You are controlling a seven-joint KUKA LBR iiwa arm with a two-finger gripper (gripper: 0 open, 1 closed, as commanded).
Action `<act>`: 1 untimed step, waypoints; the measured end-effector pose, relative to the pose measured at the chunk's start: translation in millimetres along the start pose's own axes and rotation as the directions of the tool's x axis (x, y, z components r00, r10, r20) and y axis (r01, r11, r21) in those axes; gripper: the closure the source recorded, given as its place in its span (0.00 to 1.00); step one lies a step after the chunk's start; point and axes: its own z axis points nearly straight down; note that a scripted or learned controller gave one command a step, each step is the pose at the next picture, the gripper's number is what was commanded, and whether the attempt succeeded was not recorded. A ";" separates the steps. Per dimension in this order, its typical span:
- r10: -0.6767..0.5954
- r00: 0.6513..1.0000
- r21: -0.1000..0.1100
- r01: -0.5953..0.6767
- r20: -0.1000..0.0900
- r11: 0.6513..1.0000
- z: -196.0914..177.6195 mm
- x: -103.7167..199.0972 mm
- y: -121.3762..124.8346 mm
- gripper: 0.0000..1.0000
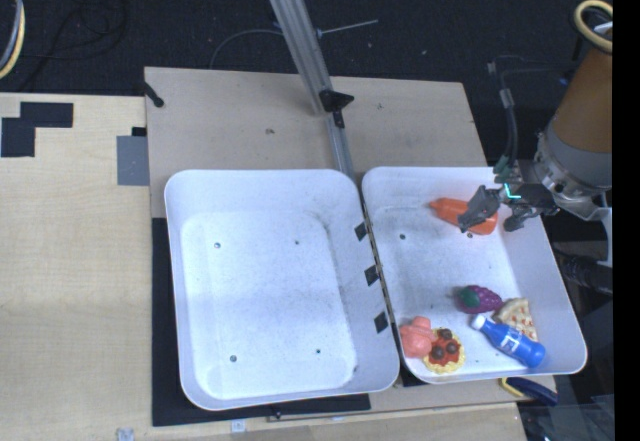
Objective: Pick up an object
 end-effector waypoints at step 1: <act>0.000 1.000 0.000 0.000 0.000 1.000 0.0 0.0 0.0 0.00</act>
